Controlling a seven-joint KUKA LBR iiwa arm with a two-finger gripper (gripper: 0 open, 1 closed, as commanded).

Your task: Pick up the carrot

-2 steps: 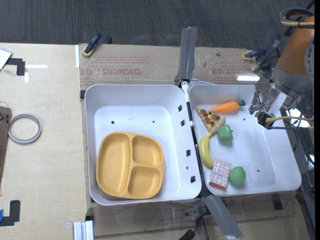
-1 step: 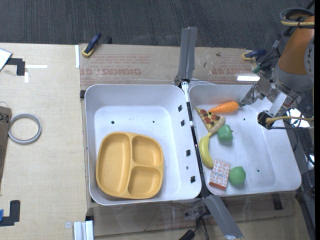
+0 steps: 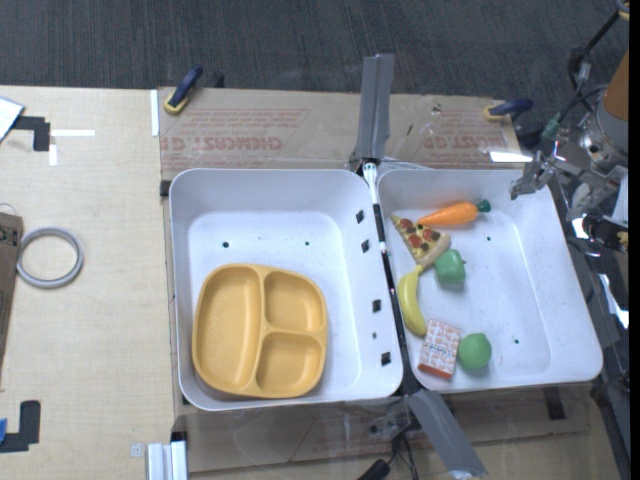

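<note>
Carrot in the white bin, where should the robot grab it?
Best guess: the thick orange middle of the carrot, coming straight down from above. It lies flat and almost sideways, green tip to the right, so the gripper should close across its narrow width. The pizza slice sits just below its left end, so stay away from that end.

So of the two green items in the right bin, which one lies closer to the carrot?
The upper green one, beside the pizza slice and just below the carrot. The other green one sits near the bin's front edge, next to the small box.
</note>
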